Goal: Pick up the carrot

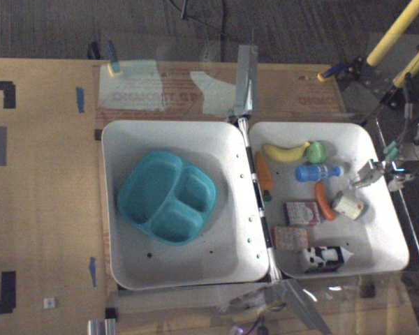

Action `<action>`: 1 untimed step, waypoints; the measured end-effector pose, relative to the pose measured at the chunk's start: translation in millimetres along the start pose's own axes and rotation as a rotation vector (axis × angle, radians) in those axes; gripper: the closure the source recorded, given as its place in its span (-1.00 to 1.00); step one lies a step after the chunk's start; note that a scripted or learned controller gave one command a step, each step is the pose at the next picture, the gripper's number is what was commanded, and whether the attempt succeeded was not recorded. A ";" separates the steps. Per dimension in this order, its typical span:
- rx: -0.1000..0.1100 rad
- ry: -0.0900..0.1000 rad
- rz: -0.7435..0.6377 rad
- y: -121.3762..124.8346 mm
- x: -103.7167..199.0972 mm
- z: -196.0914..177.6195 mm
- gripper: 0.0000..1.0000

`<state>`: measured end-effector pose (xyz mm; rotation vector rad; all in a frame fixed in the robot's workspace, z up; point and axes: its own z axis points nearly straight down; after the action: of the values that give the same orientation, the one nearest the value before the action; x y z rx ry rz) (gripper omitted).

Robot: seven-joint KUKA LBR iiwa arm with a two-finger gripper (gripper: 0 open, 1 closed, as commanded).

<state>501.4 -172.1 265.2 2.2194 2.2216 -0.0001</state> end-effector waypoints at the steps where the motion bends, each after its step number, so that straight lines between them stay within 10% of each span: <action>1: 0.001 0.002 -0.132 -22.6 -1.3 154.2 -1.00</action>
<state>478.9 -173.5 111.0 2.0690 2.3650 0.0003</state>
